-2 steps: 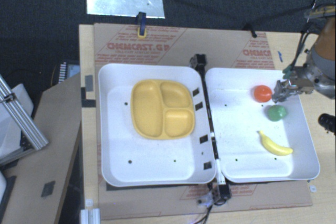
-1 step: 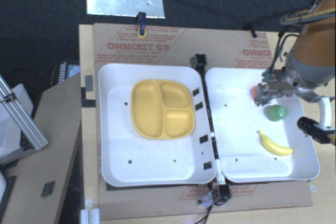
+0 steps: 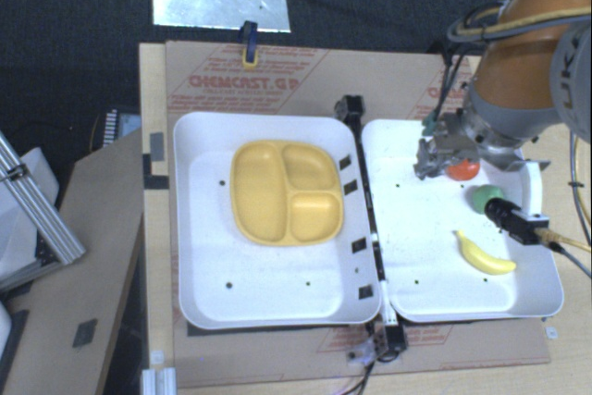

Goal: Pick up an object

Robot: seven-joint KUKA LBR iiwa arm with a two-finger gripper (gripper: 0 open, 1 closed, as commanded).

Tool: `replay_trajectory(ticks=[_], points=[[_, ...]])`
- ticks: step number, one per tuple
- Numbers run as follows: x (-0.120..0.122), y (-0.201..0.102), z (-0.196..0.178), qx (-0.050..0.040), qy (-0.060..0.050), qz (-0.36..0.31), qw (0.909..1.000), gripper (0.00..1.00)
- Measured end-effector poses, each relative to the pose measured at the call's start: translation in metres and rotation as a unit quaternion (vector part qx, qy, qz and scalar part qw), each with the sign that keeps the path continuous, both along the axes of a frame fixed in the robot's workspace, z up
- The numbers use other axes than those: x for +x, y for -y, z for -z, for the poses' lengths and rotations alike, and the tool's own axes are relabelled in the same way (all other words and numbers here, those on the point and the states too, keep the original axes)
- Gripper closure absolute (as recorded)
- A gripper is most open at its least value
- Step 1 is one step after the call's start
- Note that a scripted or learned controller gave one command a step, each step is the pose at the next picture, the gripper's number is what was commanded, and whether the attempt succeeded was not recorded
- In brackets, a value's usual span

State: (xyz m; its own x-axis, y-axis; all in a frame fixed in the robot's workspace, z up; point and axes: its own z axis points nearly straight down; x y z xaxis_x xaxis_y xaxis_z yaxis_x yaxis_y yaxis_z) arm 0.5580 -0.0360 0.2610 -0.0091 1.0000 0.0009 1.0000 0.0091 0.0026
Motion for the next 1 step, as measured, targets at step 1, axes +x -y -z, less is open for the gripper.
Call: replay_trajectory(ticks=[1], points=[[0.0028,-0.0625,0.0134,0.0006,-0.001,-0.001,1.0000,1.00]])
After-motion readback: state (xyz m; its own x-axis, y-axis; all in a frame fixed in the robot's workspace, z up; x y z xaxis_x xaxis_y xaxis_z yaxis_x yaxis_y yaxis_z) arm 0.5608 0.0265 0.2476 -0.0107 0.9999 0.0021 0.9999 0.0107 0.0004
